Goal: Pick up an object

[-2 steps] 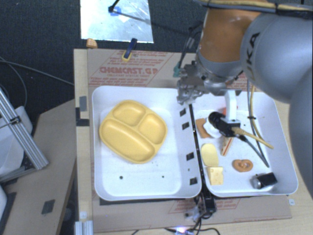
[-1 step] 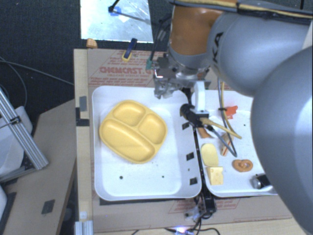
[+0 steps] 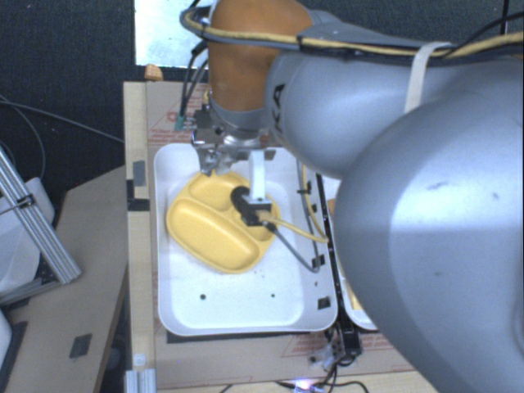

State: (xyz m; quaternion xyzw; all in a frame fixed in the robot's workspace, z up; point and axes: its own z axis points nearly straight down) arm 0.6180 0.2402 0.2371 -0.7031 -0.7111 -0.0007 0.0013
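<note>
Looming over the bench from the right, the grey arm (image 3: 426,178) blocks most of the scene, its orange band (image 3: 246,47) standing above the left bin (image 3: 246,309). Just a sliver of the right bin (image 3: 354,305) peeks out beneath the arm.

The pick target looks to be the yellow piece (image 3: 209,234), which lies in the middle of the left bin, nearer its far half. It may be one two-lobed moulding or two rounded pieces overlapping; from where I stand I cannot tell which.

The gripper (image 3: 211,160) hangs at the piece's far edge, very close to it or touching. Whether it is released or clenched cannot be made out, and nothing is seen held in it.

The piece looks like smooth moulded plastic: probably light, stiff and slippery, and unlikely to break. Its domed top would likely shed a pinch. A hold across a thin edge or the narrow width seems the better bet.
</note>
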